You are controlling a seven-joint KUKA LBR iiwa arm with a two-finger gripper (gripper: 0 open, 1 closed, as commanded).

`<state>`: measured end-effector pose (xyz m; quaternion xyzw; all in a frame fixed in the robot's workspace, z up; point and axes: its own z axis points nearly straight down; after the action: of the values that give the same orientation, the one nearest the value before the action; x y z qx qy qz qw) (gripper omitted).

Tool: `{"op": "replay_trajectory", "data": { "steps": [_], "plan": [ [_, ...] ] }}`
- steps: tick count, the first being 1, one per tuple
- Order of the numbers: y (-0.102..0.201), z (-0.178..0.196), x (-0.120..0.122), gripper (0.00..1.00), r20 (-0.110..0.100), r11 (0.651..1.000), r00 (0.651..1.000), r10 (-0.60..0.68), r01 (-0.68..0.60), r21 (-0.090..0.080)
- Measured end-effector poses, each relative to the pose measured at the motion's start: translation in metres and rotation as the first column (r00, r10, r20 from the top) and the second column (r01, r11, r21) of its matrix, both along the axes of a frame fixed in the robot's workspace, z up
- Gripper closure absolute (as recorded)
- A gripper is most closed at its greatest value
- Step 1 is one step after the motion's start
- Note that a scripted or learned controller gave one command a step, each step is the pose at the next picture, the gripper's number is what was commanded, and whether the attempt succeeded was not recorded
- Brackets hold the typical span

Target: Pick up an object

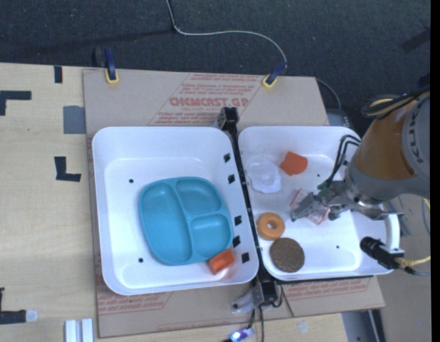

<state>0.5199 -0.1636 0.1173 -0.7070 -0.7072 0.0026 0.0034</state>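
Note:
My gripper [304, 208] is low in the right bin [341, 262], its dark fingers reaching left over a small pinkish object [316, 216] on the bin floor. Whether anything sits between them is hidden. An orange ring [270, 226] lies just left of the gripper. Below it rests a brown round disc [286, 254]. An orange block [293, 163] lies toward the back of the right bin, with a clear plastic cup [263, 176] to its left. In the left bin [113, 191] sit a blue divided plate [184, 217] and a small orange piece [221, 261].
A black divider [238, 184] runs between the two bins. The arm [391, 155] comes in from the right over the right bin's edge. Yellow and blue clamps [110, 68] hold the cardboard sheet at the back.

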Motion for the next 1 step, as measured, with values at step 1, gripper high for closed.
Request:
{"op": "replay_trajectory", "data": {
  "steps": [1],
  "plan": [
    [0.0009, 0.0135, 0.0017, 1.00, 0.005, 1.000, 1.000, 0.003, -0.003, 0.000]
  ]
}}
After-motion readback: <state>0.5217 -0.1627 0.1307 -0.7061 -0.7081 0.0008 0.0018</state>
